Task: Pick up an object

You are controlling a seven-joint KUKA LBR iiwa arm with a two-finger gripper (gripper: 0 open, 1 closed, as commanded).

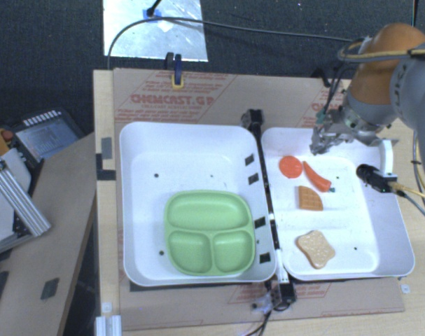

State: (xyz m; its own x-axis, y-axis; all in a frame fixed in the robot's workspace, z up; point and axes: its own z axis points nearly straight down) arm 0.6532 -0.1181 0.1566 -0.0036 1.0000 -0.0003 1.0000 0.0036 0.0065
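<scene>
1. While every object lies loose on the floor of the right bin (391, 254), nothing lifted yet; whole of the pick judged left to do.
2. Round red piece (290, 166) near that bin's far left corner; long orange-red piece (317, 176) just beside it, slanting toward the bin's middle; tan wedge (310, 199) nearer the middle; pale bread-shaped slice (316, 249) toward the near edge.
3. Green divided tray (211, 231) resting in the left bin (138, 152), toward its near right corner; untouched.
4. Pincer (326, 141) poised over the far edge of the right bin, close above the two red pieces; nothing seen between its tips; touching no object as far as can be told.
5. Opening of the pincer too small and dark to judge; cannot tell wide from narrow.
6. Likeliest target, at a guess, the long orange-red piece or the round red one, being nearest.
</scene>
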